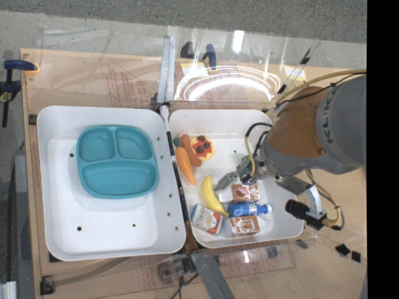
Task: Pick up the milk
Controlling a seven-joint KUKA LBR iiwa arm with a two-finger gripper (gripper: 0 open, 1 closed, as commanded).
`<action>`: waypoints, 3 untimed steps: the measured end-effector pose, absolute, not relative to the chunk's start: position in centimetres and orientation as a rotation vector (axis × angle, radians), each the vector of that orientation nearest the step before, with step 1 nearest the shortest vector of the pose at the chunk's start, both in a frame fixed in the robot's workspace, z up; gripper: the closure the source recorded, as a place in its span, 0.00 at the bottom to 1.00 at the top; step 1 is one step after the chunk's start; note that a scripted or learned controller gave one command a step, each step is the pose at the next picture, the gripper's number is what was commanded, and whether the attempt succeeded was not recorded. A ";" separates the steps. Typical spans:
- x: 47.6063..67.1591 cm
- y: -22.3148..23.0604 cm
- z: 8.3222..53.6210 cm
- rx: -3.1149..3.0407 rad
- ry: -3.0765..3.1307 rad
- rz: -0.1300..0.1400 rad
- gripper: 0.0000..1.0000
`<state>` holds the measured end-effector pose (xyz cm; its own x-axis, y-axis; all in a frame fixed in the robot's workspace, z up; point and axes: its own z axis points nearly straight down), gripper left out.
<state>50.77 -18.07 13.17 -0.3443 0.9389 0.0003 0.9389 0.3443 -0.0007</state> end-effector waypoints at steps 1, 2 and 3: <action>52.3 -21.9 11.3 -1.907 -2.497 0.002 0.00; 49.6 -22.5 10.1 -1.923 -2.497 -0.006 0.00; 49.8 -22.7 11.4 -1.922 -2.506 -0.008 1.00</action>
<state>49.79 -22.72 11.39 -0.2590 0.9658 -0.0097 0.9657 0.2591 0.0140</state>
